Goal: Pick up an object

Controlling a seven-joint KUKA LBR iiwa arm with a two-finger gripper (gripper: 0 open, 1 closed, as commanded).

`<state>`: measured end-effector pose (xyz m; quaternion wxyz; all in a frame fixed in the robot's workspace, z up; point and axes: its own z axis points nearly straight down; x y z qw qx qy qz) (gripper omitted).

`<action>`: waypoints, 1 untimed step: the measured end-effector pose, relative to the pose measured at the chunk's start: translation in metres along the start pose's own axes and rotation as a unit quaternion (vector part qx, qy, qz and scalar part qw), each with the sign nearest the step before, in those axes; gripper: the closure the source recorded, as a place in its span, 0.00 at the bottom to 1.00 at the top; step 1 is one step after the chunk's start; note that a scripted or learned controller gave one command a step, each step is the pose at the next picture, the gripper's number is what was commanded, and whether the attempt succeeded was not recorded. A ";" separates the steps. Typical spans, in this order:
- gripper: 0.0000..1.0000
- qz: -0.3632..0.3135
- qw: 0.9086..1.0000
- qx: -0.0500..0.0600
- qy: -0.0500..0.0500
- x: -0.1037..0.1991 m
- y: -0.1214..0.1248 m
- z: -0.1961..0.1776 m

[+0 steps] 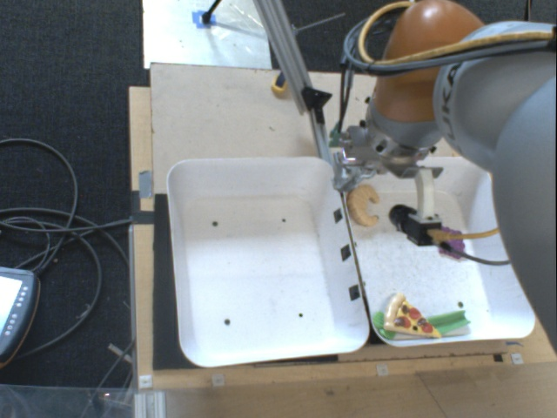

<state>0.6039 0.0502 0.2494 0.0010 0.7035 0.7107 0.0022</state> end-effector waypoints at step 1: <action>1.00 0.001 1.000 0.000 0.000 0.035 0.028 0.000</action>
